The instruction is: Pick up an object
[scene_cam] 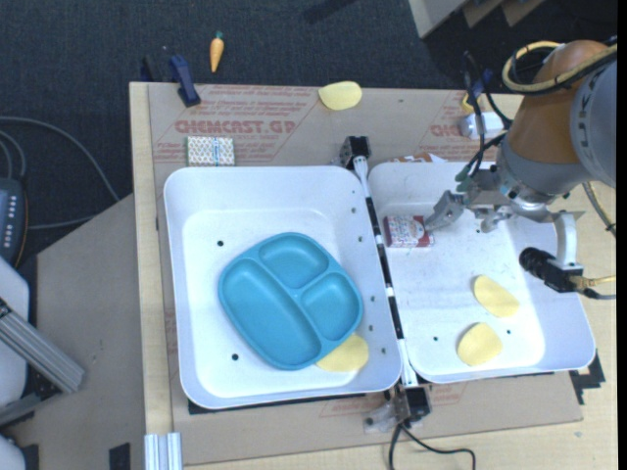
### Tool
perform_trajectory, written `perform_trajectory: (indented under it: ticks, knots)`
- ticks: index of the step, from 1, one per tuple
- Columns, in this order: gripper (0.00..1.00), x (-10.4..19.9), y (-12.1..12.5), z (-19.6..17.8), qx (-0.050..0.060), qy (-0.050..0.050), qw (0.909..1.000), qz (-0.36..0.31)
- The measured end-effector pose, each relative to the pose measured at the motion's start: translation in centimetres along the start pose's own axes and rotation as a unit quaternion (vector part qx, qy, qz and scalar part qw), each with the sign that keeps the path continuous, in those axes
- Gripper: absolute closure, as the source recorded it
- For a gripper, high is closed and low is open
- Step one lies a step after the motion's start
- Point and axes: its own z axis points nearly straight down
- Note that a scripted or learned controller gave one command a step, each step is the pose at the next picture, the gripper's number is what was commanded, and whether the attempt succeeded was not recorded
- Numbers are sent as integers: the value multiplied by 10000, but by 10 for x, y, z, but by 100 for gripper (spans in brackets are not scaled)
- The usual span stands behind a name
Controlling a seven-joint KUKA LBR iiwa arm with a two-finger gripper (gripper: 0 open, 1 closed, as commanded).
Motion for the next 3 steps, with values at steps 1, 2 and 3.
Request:
perform_trajectory:
  ticks: [1, 2, 3]
  knots:
    - [0, 15, 18, 71, -26, 6, 10000, -1]
    - [0, 5, 11, 70, -53, 8, 10000, 3]
    - [0, -5, -7, 74, 3, 6, 10000, 3]
